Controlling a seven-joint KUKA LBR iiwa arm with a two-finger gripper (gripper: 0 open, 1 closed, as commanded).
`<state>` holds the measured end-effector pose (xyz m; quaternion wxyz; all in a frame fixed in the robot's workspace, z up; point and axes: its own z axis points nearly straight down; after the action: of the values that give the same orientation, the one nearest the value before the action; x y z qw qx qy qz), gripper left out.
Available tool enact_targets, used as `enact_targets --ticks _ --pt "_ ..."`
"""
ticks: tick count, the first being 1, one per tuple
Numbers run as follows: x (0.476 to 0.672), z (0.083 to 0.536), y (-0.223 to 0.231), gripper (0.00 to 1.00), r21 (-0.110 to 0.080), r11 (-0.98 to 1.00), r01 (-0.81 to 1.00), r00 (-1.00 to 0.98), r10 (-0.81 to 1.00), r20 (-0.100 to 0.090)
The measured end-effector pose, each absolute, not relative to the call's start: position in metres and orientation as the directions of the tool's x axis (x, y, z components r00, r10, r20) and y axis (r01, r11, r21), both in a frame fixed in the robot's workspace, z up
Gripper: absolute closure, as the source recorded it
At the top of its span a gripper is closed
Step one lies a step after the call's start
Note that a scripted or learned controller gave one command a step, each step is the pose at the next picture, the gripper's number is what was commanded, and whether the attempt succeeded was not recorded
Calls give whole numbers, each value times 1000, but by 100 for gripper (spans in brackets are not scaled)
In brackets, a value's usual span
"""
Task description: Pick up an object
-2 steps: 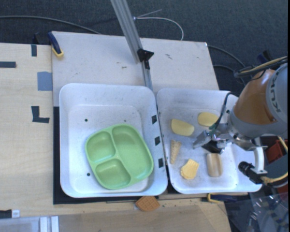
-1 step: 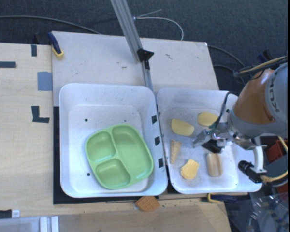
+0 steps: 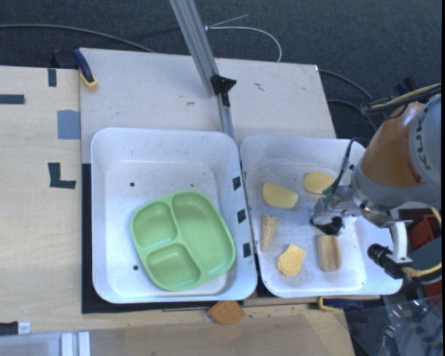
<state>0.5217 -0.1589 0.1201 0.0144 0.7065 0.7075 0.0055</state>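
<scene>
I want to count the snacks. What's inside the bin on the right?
The right bin holds five yellowish food pieces. The gripper hangs over the bin, covering whatever lies beneath it.

Lime green tray (image 3: 182, 239) sits in the white left bin (image 3: 104, 199). Right bin (image 3: 297, 150), white too (a bit speckled), has yellow-tan food pieces (image 3: 279, 196). Arm's band (image 3: 391, 154) is orange.

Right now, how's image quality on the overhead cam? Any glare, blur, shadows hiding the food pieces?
Camera view: lighting is even and soft, no hard glare on the right bin; overall slightly soft and low resolution, so the gripper reads as a dark blur; it casts a small shadow beside the tan piece; the green tray and yellow pieces are clearly lit.
</scene>
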Motion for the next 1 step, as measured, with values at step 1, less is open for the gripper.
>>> enact_targets --ticks 1 --pt "518 163 -156 100 1 2 1000 -2 1000 0"
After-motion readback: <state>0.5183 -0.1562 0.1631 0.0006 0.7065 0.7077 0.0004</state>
